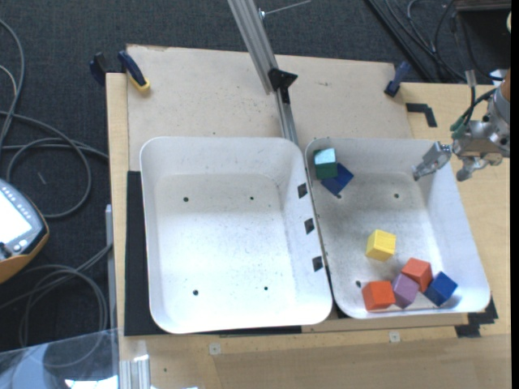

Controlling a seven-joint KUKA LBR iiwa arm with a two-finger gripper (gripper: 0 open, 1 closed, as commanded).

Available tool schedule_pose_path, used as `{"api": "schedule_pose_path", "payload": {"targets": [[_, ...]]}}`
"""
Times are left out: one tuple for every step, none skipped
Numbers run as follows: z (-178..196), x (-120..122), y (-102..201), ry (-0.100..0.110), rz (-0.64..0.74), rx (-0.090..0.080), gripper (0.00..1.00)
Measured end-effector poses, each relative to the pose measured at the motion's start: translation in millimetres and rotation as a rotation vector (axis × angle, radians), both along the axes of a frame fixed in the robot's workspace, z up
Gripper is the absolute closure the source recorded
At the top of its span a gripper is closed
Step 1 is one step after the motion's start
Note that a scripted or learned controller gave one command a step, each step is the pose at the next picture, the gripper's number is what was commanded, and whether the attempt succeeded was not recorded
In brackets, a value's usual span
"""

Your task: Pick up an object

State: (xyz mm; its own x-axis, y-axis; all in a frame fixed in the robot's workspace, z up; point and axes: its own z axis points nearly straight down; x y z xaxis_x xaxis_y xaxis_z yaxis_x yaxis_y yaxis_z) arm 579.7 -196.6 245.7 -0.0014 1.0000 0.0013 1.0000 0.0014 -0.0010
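I see open floor mid right bin (469, 241), yellow cube (381, 245) standing alone, four cubes (409, 285) crowding the near corner, two blocks (330, 170) hugging the divider wall

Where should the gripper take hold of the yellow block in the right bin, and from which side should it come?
Probably from straight above, closing on two opposite flat side faces of the yellow block. It stands apart from the other blocks on the right bin floor, so both faces look free for the gripper.

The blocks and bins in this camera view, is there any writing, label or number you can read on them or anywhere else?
No readable text anywhere.
The coloured blocks, such as the yellow block, have plain faces.
The device at the left edge has a pale screen, too blurred to read.
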Motion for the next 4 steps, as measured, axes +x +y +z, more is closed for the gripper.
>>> {"api": "schedule_pose_path", "payload": {"targets": [[-89,-44,78,0.01,0.004,0.005,0.0],[-134,-97,106,-0.014,-0.003,-0.007,0.0],[-133,-71,47,-0.013,-0.003,-0.005,0.0],[-121,-69,49,-0.019,0.0,-0.006,1.0]]}}
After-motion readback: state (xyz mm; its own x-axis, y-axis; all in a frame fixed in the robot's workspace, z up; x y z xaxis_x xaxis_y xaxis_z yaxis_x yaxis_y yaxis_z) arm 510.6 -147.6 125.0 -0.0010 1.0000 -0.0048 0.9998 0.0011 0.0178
